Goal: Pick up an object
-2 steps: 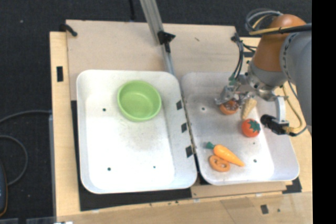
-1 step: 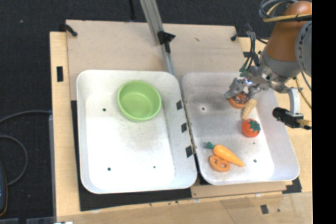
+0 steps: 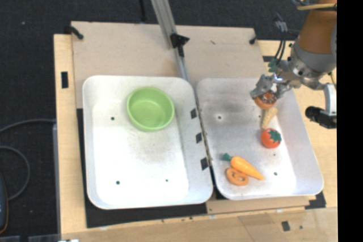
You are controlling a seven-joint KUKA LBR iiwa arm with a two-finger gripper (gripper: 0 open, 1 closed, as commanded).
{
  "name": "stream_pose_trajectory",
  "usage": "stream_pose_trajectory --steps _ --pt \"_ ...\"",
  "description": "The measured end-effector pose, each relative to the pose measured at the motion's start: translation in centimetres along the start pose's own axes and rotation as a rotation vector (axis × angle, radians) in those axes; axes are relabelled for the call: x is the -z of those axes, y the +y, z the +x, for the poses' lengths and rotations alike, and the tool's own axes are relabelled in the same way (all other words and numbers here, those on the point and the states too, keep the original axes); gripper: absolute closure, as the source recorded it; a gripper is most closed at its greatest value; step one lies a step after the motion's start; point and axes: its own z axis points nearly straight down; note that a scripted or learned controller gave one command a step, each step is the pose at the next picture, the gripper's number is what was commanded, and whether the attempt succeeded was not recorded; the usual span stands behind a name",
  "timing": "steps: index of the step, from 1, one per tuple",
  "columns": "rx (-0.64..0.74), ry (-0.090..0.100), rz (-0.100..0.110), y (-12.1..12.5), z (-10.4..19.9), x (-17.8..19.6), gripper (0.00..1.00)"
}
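My gripper [image 3: 266,91] is over the upper right part of the right bin [image 3: 227,93]. Its fingers are closed around the orange-brown top of a toy ice-cream cone [image 3: 268,115], whose pale cone points down toward the bin's front. Just below it lies a red tomato toy [image 3: 271,138]. A carrot [image 3: 245,166] with a green stem rests near the bin's front, and an orange slice-shaped piece [image 3: 237,177] touches it.
The left bin [image 3: 113,167] holds a green bowl [image 3: 150,109] in its upper middle. A metal post [image 3: 161,3] slants up from the gap between the bins. The wooden bench edge [image 3: 323,122] runs along the right.
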Motion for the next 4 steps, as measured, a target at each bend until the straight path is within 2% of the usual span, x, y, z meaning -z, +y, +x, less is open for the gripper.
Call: stream_pose_trajectory --steps 1,2,4 --pt "0.001 0.0 -0.002 -0.3 0.0 6.4 1.0" --pt "0.005 0.003 0.005 -0.1 5.2 6.7 1.0" --pt "0.005 0.003 0.007 -1.1 15.7 3.7 1.0"
